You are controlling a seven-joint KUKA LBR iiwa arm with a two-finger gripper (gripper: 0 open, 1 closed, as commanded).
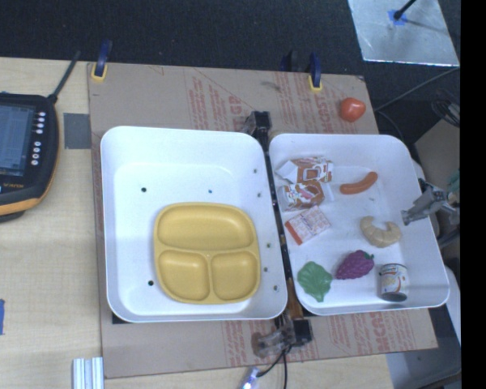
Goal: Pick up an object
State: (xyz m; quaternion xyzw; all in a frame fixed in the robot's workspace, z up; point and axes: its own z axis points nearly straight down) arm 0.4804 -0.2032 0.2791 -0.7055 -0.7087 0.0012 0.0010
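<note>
A teach pendant (pixel 12 154) is lying at the bench's far left, at about 9 o'clock from the left bin (pixel 130 156). A yellow compartment tray (pixel 206 251) is resting toward that bin's 5 o'clock area. Across the shared rim, the right bin (pixel 352 298) is holding the candidates: printed snack packets (pixel 304 180) at its 11 o'clock, a smaller packet (pixel 307 225) just below them, a green leafy toy (pixel 314 280) at 7 o'clock, a purple grape bunch (pixel 353 265) beside it, a sausage (pixel 358 184) toward 1 o'clock, a pale pastry-like piece (pixel 380 232) near 3 o'clock, and a small can (pixel 393 282) at 5 o'clock. A red tomato-like ball (pixel 351 109) is sitting outside on the cardboard, at 12 o'clock from this bin.

The gripper (pixel 413 213) is being brought in over the right rim at 3 o'clock; whether its jaws are wide or narrow cannot be told, and nothing is seen held. The approach step is judged to be in hand. Next, a descent centred over the nearby pale piece is being called for, then a firm closure.
</note>
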